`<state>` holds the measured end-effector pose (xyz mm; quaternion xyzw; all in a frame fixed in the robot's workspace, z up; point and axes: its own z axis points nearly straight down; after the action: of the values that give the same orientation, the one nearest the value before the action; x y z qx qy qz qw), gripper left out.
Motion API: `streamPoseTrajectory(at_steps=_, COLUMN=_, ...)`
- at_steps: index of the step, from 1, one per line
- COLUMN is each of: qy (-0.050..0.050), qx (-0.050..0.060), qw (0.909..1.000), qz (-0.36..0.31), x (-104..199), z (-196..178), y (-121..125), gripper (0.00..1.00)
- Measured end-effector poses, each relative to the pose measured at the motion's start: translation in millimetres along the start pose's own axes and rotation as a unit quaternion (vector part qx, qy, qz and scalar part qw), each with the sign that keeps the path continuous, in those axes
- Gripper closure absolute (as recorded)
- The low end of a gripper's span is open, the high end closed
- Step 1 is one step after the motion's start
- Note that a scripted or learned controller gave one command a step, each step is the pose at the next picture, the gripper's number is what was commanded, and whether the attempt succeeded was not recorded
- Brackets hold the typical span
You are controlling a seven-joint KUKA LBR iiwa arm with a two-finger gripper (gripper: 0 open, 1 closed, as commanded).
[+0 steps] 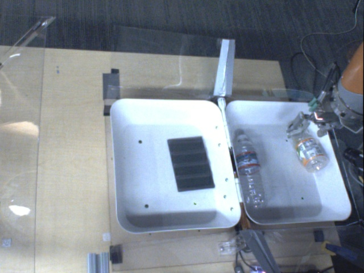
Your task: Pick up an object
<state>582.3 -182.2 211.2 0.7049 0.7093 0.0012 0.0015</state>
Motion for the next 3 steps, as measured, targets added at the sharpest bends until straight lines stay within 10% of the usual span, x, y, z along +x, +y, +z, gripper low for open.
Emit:
streamPoseTrajectory(at_steps=1, qy=0.000, qx=-0.002, qw=0.9982, qz=-0.060, x=-17.0, z=92.2, y=8.8, gripper=0.00)
streamPoseTrajectory(at_steps=2, qy=-0.001, qx=-0.001, qw=1.0000, qz=-0.003, x=-23.2, z=45.5, y=4.5, gripper=0.00)
streamPoseTrajectory(at_steps=3, qy=-0.001, qx=-0.003, qw=0.9985, qz=-0.054, x=-23.0, z=122.3, y=-53.0, gripper=0.00)
